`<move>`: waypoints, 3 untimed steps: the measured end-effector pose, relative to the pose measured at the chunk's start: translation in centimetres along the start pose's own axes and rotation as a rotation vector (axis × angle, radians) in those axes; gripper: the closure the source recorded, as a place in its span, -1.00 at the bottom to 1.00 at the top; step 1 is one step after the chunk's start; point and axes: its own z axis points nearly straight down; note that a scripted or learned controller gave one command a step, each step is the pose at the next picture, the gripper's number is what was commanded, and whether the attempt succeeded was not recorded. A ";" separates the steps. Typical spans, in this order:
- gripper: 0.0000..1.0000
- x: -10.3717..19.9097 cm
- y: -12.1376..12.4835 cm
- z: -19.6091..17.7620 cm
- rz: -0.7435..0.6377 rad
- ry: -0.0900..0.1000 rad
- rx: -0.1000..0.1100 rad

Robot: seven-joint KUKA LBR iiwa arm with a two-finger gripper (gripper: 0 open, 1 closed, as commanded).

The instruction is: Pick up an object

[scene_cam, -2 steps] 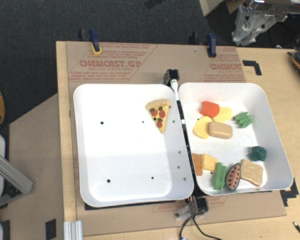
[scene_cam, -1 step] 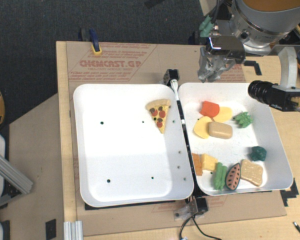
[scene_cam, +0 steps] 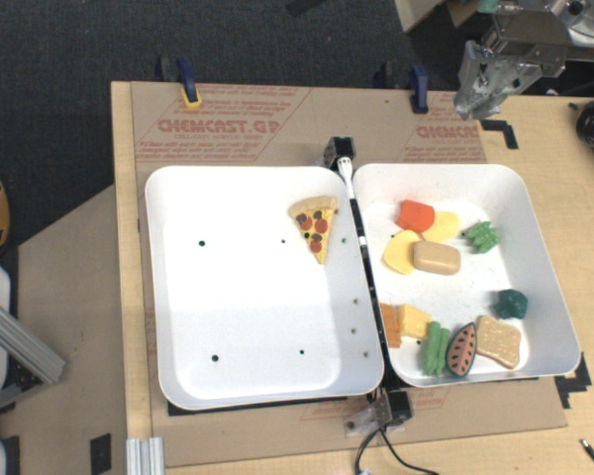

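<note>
Nearest the camera, along the front edge of the right-hand shallow white plastic bin [scene_cam: 549,265], four toy foods lie in a row: an orange and yellow cheese-like wedge [scene_cam: 404,323] against the divider, a green bean-like pod [scene_cam: 437,349], a dark oval slice with a red face [scene_cam: 461,350] just beside it, and a tan slice of toy bread [scene_cam: 499,341] at the corner. They sit so tightly together that I judge any of them awkward to take cleanly. A little farther back, a small dark green lump [scene_cam: 511,304] rests alone near the right wall.

In the middle of that bin a beige rounded block [scene_cam: 436,257] lies on a yellow piece [scene_cam: 401,252], with a second yellow piece [scene_cam: 442,227], a red-orange chunk [scene_cam: 415,215] and a light green leafy bit [scene_cam: 482,236] around them. The block rides on top and looks like the easiest pick.

The left-hand white bin [scene_cam: 178,265] holds a single toy pizza slice [scene_cam: 315,226], lying flat close to the divider, with white floor around it.

Both bins rest on a brown cardboard sheet [scene_cam: 228,117] clamped to the tabletop [scene_cam: 69,295] by blue clips [scene_cam: 187,79], presumably so nothing slides.

Farthest back, my jaws [scene_cam: 480,92] hang above the cardboard beyond the right bin's far rim, well apart from every object. I hold nothing, and whether I am spread or closed I cannot tell from here.
</note>
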 end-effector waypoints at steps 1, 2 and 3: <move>1.00 6.2 -5.3 3.0 -0.010 0.001 0.012; 1.00 -2.2 -5.0 0.5 0.007 -0.001 0.000; 1.00 4.5 -5.3 17.1 -0.008 -0.002 0.022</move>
